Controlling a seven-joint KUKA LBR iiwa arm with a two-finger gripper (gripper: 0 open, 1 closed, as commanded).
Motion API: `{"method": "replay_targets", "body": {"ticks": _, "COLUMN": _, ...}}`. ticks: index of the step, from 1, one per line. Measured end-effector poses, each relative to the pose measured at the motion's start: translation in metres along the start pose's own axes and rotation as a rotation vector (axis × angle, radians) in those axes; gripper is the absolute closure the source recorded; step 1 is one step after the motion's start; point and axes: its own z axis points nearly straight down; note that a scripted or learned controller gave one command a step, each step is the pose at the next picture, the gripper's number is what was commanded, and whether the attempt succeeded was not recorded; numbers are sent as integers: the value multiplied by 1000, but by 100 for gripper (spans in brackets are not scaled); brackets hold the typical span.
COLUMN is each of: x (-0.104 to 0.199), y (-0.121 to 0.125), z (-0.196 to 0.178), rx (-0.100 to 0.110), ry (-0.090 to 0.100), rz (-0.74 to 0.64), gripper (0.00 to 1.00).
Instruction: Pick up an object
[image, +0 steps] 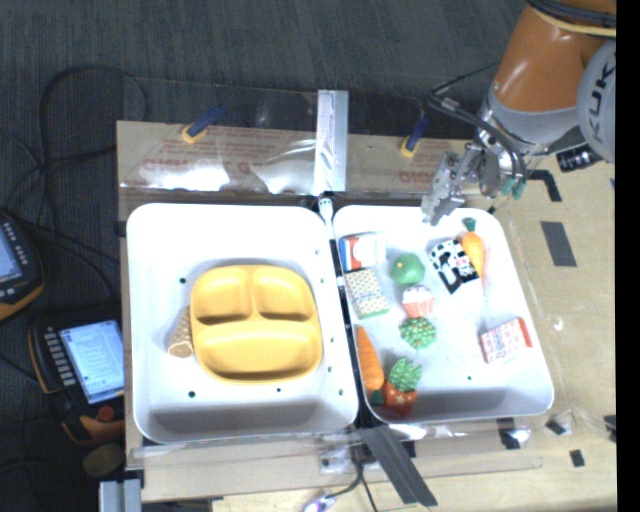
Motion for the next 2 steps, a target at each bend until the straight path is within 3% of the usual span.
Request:
{"method": "replay_targets", "body": {"ticks": 1, "x": 0, "y": 0, "z": 0, "rx": 0, "ry": 0, "rz": 0, "gripper": 0}}
{"method": "replay_targets", "body": {"ticks": 2, "x": 28, "y": -12, "z": 147, "rx": 0, "ry": 5, "rz": -185, "gripper": 0}}
